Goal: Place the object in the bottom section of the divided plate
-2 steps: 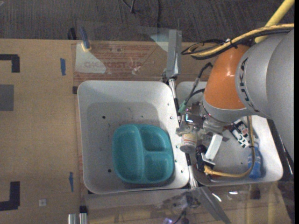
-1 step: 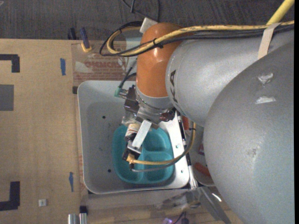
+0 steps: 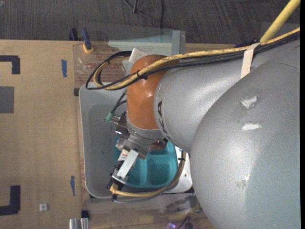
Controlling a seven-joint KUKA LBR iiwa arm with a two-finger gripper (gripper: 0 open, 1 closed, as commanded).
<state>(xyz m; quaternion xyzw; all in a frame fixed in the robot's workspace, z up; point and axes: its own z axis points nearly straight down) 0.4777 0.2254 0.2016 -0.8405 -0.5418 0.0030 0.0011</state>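
My arm [image 3: 214,128] hangs over the white bin [image 3: 95,128], its gripper [image 3: 131,144] above the teal divided plate [image 3: 155,171], which lies at the bin's lower end. I cannot tell whether the gripper is spread or closed.

camera: one, fixed above the bench [image 3: 38,128] | facing: down at a slant, tan bench top at left, dark floor [image 3: 214,8] along the top edge | range: close, the arm [image 3: 228,128] reaching in from the right sits large near the lens, covering much of the white bin [image 3: 93,128] and part of the teal plate [image 3: 157,173]
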